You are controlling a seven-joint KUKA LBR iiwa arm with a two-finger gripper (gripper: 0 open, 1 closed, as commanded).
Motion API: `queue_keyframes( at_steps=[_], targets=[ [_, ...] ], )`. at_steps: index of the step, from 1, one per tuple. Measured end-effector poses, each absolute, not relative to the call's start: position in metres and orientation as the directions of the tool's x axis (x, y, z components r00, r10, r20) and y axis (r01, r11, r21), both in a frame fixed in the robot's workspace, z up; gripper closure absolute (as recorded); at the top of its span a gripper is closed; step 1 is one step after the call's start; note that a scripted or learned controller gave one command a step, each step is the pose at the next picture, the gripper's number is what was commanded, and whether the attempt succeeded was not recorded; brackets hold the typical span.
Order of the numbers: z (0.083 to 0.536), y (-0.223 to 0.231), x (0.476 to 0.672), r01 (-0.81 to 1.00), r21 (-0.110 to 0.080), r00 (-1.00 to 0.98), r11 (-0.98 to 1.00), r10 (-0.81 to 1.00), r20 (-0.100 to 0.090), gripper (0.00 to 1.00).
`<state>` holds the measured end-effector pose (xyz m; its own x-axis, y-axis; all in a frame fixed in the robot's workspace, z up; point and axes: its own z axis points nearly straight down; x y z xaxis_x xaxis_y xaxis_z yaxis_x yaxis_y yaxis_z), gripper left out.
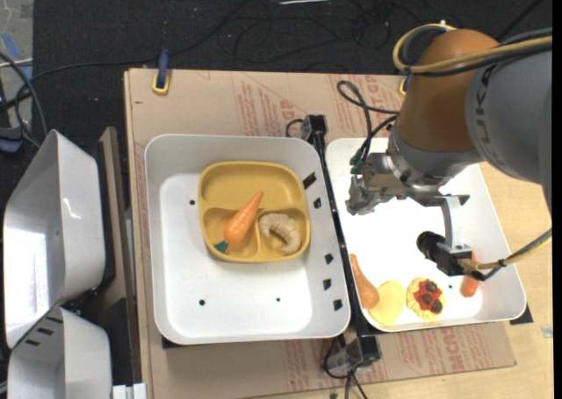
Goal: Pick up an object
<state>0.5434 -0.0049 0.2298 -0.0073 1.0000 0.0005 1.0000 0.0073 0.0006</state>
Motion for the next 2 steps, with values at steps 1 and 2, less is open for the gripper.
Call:
queue_keyframes(
  at_steps=[1,2],
  targets=[
    [0.220,0.046,0.554,1.000,0.000,-0.008,0.008,1.000,0.001,1.00],
    [0.233,0.095,0.564,1.000,0.003,-0.007,0.007,1.000,0.001,1.00]
  ],
)
